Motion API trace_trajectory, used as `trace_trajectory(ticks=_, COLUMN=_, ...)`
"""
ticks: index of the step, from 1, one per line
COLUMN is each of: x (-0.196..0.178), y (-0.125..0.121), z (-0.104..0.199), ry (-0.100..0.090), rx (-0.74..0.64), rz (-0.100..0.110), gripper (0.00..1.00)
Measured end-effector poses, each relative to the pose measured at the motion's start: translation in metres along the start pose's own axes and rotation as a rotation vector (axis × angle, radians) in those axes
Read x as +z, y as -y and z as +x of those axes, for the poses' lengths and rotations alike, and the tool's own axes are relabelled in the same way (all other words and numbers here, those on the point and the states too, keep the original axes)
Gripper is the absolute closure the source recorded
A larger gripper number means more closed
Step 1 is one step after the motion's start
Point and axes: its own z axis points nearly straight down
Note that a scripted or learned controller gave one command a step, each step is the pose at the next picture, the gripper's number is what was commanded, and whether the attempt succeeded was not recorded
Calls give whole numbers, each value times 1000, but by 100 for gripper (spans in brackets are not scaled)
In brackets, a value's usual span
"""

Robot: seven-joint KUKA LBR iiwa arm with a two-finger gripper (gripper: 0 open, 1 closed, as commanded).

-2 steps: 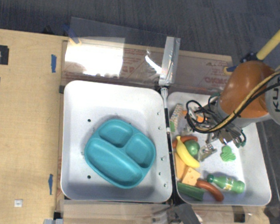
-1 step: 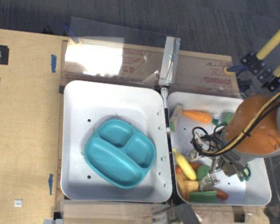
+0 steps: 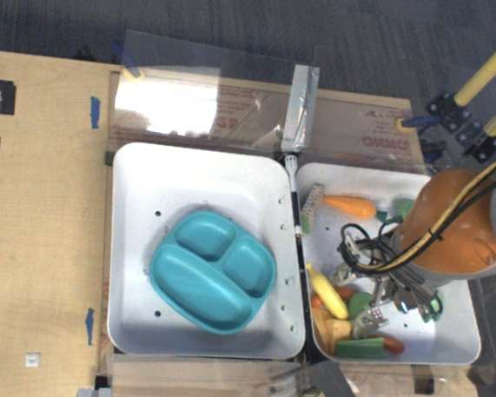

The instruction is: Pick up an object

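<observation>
Nearest the camera, along the front wall of the right bin [image 3: 469, 345], lay a crowded heap of toy food: a green piece [image 3: 358, 346] with a red piece [image 3: 394, 344] at its end, a yellow banana [image 3: 328, 296] slanting up toward the divider, and something orange-tan [image 3: 329, 330] tucked under the banana. They sat jammed against the front-left corner, probably because loose things slide and gather there, and that crowding would leave little room for fingers to close around any single one.

The gripper [image 3: 375, 315] hung low over this heap, at the end of the grey arm with its orange band [image 3: 450, 226], reaching in from the right with black cables looping beside the wrist. Its tip was just above the green piece and just right of the banana, near enough that either could have been the target. Whether the fingers were spread or closed could not be told, since metal and clutter blurred together there, and nothing could be seen held between them.

Farther back in the same bin an orange carrot [image 3: 350, 207] lay alone near the rear wall, well apart from the gripper, with a brush-like item [image 3: 309, 208] beside the divider. The left bin [image 3: 137, 174] held a teal divided plate [image 3: 214, 271], sitting flat and slightly turned.
</observation>
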Motion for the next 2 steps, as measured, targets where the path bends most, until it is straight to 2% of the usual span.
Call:
trace_trajectory(ticks=1, x=0, y=-3, z=8, ry=7, rx=-73, rz=5, gripper=0)
trace_trajectory(ticks=2, x=-14, y=-2, z=3, ry=20, rx=-72, rz=12, gripper=100)
